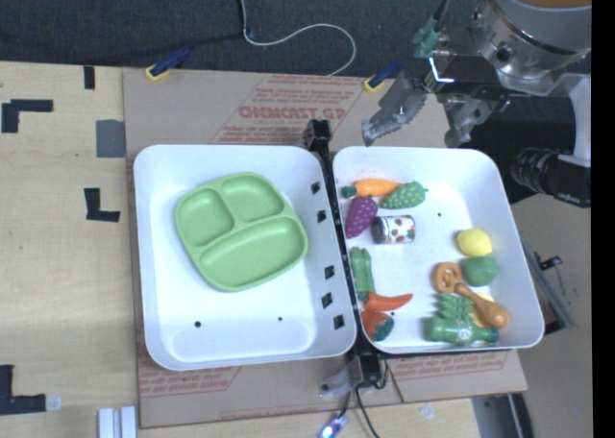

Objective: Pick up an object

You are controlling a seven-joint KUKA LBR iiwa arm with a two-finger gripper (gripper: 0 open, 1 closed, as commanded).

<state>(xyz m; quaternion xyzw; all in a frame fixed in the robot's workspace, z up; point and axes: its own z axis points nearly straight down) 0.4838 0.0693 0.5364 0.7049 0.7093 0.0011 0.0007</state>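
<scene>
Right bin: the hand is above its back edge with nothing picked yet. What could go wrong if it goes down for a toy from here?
1. The toys lie packed: the purple grapes, the small can and the orange carrot touch or nearly touch, so the hand may catch two or push one aside.
2. The green pieces along the divider sit against the wall, leaving little room on that side.
3. The yellow lemon is round and could roll away.

Right bin (pixel 500 186): toys crowd the left wall and near-right corner; bare floor at centre and far-right. Left bin (pixel 154 263): green plate (pixel 242 231) fills the middle.
</scene>
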